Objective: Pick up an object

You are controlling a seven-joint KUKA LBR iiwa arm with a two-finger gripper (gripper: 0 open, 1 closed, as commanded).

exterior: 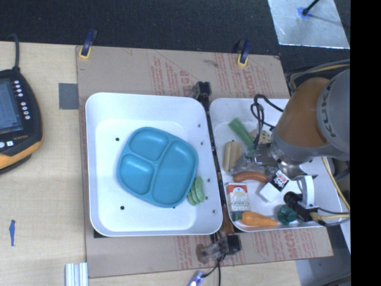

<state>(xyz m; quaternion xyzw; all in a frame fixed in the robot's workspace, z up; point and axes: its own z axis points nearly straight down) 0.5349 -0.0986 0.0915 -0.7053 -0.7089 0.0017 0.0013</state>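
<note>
The tool (257,157) is reaching low into the right bin (221,109), among the clutter (its grip state I cannot tell), hovering by an orange carrot-like piece (252,176).

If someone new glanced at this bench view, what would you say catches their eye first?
Most likely the big blue divided plate, lying in the left bin with a small green piece at its lower right edge. Next, the grey arm with its orange band, reaching from the right over the right bin, which holds a clutter of small things, among them an orange carrot near the front rim.
</note>
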